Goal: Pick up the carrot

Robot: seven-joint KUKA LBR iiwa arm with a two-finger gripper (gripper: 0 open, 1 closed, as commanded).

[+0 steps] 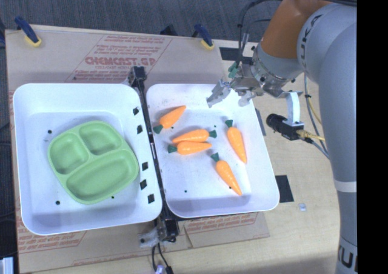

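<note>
Gripper [230,92] over right bin's [262,188] far right corner, fingers apart, nothing between them. Five carrots [193,142] in that bin. Green plate [92,160] in left bin [24,163].

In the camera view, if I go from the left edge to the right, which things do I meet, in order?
Left bin → green divided plate → right bin → upper-left carrot → pair of carrots in the middle → lower carrot → right-hand carrot → gripper → grey arm.

1 fixed overhead camera, slanted down on 2 bins [24,145].
</note>
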